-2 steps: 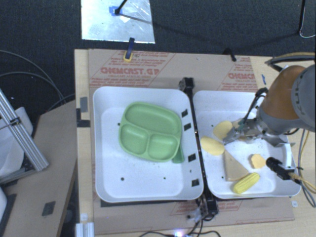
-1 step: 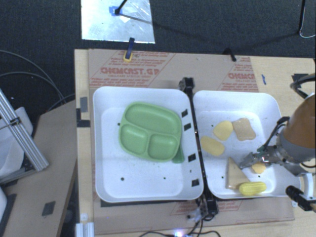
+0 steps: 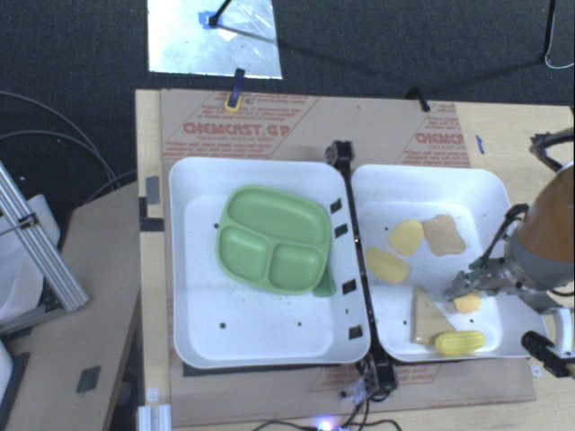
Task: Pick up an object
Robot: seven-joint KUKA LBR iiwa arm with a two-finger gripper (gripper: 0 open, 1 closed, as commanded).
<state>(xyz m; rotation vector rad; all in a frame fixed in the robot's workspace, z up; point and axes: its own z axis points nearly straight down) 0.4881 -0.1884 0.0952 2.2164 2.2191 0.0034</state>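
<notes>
- The cardboard sheet point(image 3: 269, 128) under the bins reads "CHEMCAST GP" in red print.
- A green divided tray point(image 3: 272, 238) lies mid-left bin point(image 3: 193, 330).
- The right bin point(image 3: 485, 187) holds pale yellow pieces and a tan slice.
- The gripper point(image 3: 467, 287) is near the right bin's right edge, beside a small yellow chunk point(image 3: 466, 304); whether it is open or closed cannot be told.

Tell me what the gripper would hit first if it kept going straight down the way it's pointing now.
Most likely the small yellow piece right at the gripper tips, then the floor of the right bin. Depth is hard to judge from this slanted view.
</notes>
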